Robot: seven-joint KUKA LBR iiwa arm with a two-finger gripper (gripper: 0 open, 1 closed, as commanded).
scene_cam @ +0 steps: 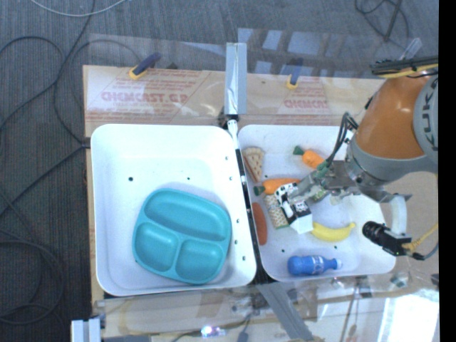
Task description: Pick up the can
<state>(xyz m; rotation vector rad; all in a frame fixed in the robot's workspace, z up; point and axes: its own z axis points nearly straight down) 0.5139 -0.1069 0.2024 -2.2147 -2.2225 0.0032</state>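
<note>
A blue cylindrical container (312,264) with a narrower cap end lies on its side near the front wall of the right bin (377,266); it is the only can-like thing I can make out. My gripper (293,204) hangs low over the left-middle of that bin, among small food items, roughly a hand's width up and left of the blue container. It sits right over a brown waffle-like piece (276,212) and next to an orange carrot (273,186). Whatever lies directly under the gripper is hidden.
A yellow banana (333,231) lies just right of the gripper. A red sausage (260,226) rests by the divider, a cone (254,162) and a second small carrot (310,157) farther back. The left bin (114,155) holds a teal divided plate (183,236).
</note>
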